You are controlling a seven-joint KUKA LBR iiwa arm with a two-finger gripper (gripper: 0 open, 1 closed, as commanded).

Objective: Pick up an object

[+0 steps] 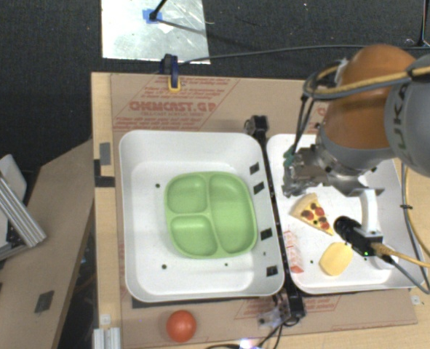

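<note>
On the bench edge nearest the camera, outside the bins, lay an orange-red ball (181,325). Behind it, the left bin (138,195) held a green divided plate (210,214). Its neighbour, the right bin (291,151), held a yellow piece (336,259) and, just beyond, a pizza slice (312,212). Above that slice's far end hung the gripper (296,178); its opening could not be judged, and nothing was seen held.
</note>
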